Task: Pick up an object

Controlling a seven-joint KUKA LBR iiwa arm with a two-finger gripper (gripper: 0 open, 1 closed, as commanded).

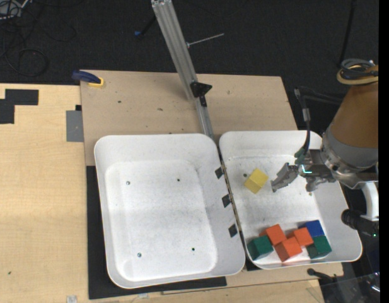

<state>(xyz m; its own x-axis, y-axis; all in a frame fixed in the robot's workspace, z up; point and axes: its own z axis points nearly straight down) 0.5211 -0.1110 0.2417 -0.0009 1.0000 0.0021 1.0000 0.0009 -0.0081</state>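
Observation:
A yellow block (256, 181) lies tilted in the middle of the right bin (270, 145). My gripper (299, 180) hovers over that bin just right of the yellow block, fingers spread open with nothing between them. Its left finger (282, 178) is a short gap from the block, not touching it. At the bin's near right corner sits a cluster of blocks: orange ones (287, 241), two green (261, 247) and a blue one (314, 228).
The left bin (118, 150) sits beside the right one, joined by black clips (226, 200). A slanted aluminium rail (179, 49) rises behind the bins. The arm's orange band (359, 115) fills the right side.

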